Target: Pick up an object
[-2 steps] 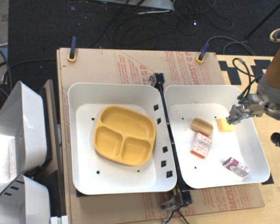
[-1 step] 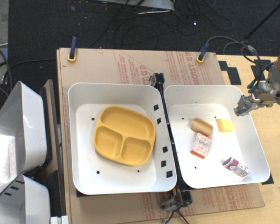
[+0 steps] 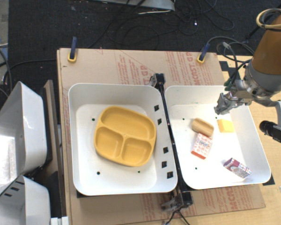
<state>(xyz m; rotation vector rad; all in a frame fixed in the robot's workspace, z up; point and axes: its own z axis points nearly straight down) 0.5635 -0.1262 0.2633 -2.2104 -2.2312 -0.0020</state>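
- Objects to pick lie loose in the right bin [image 3: 253, 139]: a tan roll [image 3: 202, 126], a red-and-white packet [image 3: 202, 146], a yellow block [image 3: 225, 125] and a small carton [image 3: 237, 168].
- The yellow divided plate [image 3: 124, 136] fills the left bin [image 3: 79, 139], apart.
- The gripper [image 3: 223, 104] hovers just beside the block, nothing visibly between its fingers; their spread I cannot tell.

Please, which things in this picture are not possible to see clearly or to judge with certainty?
- Gripper, camera view: small and dark over the right bin; its height above the bin floor cannot be judged.
- Arm: cut off by the right edge.
- Red and white packet and small carton: print too small to read.
- Yellow block: what it is made of is unclear.
- Tan roll: identity uncertain.
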